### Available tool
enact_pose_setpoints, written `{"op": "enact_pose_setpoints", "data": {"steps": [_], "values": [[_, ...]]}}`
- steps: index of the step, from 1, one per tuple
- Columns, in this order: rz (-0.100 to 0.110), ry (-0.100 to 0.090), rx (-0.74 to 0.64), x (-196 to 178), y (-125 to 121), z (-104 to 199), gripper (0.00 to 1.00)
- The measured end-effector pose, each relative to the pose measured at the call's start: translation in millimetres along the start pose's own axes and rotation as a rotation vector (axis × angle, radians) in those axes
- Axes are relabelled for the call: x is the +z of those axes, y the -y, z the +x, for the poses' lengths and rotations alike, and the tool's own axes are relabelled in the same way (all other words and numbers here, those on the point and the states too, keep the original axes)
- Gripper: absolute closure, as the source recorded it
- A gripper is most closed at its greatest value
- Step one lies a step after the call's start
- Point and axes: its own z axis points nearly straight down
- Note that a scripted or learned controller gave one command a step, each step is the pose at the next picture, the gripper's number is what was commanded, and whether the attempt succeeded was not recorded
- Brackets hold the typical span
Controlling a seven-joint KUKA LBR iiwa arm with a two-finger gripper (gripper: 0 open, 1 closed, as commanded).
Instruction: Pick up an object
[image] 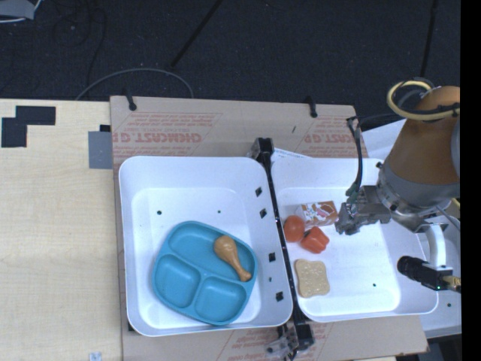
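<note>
A: Where are the objects found?
B: A tomato [294, 227], red pepper [316, 240], packet [321, 212] and toast [312, 277] are seen in the right bin [376, 295]; a drumstick [233, 256] is laid on a blue tray [192, 284], left bin [143, 201].
A: Gripper?
B: The gripper [348, 221] is placed just right of the packet; its opening cannot be told.

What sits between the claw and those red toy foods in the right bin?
Nothing visible. The claw hangs just right of the red pepper and tomato, with only bare white bin floor between. A small printed packet lies beside them, not blocking.
</note>
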Motion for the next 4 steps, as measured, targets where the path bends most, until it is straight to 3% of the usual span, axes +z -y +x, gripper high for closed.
{"op": "enact_pose_setpoints", "data": {"steps": [1, 4], "values": [[0.001, 0.001, 0.002, 6.1, 16.8, 47.0, 1.00], [0.000, 0.002, 0.000, 9.5, 29.1, 199.2, 1.00]]}}
